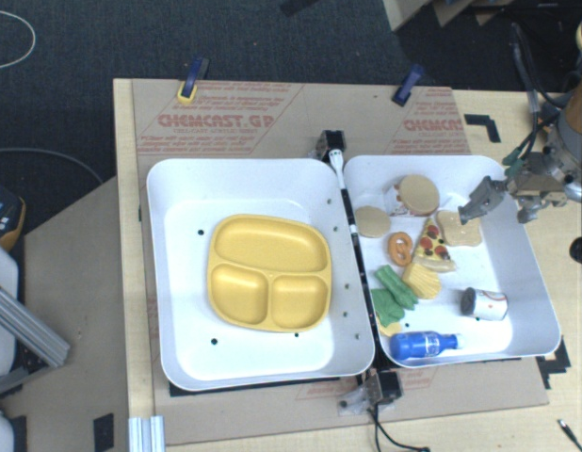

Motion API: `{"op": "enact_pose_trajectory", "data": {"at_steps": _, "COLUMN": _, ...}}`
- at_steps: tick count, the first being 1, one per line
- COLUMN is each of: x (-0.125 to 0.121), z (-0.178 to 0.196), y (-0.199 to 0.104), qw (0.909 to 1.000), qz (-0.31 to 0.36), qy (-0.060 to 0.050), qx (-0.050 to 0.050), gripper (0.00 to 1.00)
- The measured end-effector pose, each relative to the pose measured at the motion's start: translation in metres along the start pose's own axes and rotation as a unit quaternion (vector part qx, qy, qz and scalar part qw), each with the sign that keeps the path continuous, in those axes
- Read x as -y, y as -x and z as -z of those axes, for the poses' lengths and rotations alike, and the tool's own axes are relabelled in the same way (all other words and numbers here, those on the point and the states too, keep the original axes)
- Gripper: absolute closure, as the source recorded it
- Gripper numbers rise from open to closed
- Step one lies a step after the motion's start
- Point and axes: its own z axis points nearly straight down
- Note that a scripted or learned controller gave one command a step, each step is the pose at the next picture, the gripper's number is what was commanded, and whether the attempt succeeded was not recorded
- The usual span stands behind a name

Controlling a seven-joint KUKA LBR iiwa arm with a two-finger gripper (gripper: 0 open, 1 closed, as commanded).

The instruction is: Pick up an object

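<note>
The right bin [526, 252] holds several toy foods: a round brown bun [421, 193], a tan disc [372, 221], a small pretzel ring [400, 247], a pizza slice [432, 246], a beige cracker [463, 232], a yellow chip piece [422, 280] and green leaves [395, 295]. A blue bottle [423, 345] lies along the near wall, and a small white and black cup [485, 303] lies on its side. My gripper [496, 213] hovers over the bin's far right part, above and right of the cracker. Its fingers are spread open with nothing between them.
The left bin [169, 252] carries a yellow divided plate [268, 271]. A black divider strip [347, 224] runs between the bins. Clamps [189, 81] hold the cardboard base at the back edge.
</note>
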Motion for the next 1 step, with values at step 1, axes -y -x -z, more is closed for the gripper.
{"op": "enact_pose_trajectory", "data": {"at_steps": 1, "x": -0.0017, "z": 0.0049, "y": -0.0001, "qw": 1.0, "qz": 0.001, "qy": 0.005, "qx": 0.001, "gripper": 0.0}}
